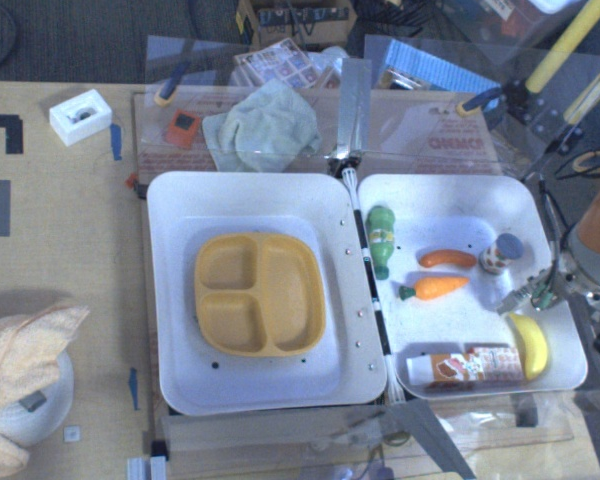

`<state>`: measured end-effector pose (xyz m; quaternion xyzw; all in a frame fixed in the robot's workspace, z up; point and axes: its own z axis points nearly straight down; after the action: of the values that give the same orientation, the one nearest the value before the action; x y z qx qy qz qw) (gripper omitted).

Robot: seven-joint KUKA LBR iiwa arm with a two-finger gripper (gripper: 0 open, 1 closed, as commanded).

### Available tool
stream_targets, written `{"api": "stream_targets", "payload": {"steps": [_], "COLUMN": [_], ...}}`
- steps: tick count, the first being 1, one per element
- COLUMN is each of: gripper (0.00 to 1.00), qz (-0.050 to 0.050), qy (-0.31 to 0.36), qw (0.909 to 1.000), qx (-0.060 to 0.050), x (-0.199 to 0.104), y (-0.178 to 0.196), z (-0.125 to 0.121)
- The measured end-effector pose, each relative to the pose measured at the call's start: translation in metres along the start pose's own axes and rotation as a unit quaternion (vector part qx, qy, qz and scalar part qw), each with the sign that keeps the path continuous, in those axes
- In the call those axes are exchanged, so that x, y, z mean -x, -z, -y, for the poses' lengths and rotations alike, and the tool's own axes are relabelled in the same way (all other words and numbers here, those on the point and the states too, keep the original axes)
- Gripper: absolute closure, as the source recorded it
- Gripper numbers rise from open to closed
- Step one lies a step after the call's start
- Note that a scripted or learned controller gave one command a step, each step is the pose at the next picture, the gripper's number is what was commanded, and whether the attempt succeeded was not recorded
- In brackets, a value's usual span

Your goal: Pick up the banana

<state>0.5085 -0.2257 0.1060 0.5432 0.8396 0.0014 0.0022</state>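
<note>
**A:** Where's the banana (529,342)?

**B:** I see it in the right bin (450,193), near its right wall, one end just beside a flat packet (464,366). The gripper (536,295) hovers just above the banana's top end.

**A:** Fingers?

**B:** Too blurred; I can't tell if they're apart or together. My worry: the wall and packet crowd the banana, so a finger may snag and the curved fruit roll free.

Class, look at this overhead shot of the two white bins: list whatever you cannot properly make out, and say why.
- Gripper, camera view: small and blurred beside the curved yellow banana; its grasp state is unreadable.
- Grey arm: cut off by the right edge.
- Flat orange-labelled packet: print too small to read.
- Small round jar: contents too small to tell.
</note>
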Motion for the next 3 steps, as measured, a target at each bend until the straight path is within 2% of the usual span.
{"api": "stream_targets", "payload": {"steps": [1,2,3], "gripper": [1.0,1.0,1.0], "qz": [0.002,0.0,0.002], "qy": [0.095,0.053,0.069], "qw": [0.9954,0.9986,0.9976], "qx": [0.001,-0.001,0.001], "x": [-0.018,-0.024,0.008], "y": [-0.017,0.063,-0.018], "z": [-0.024,-0.097,-0.067]}}
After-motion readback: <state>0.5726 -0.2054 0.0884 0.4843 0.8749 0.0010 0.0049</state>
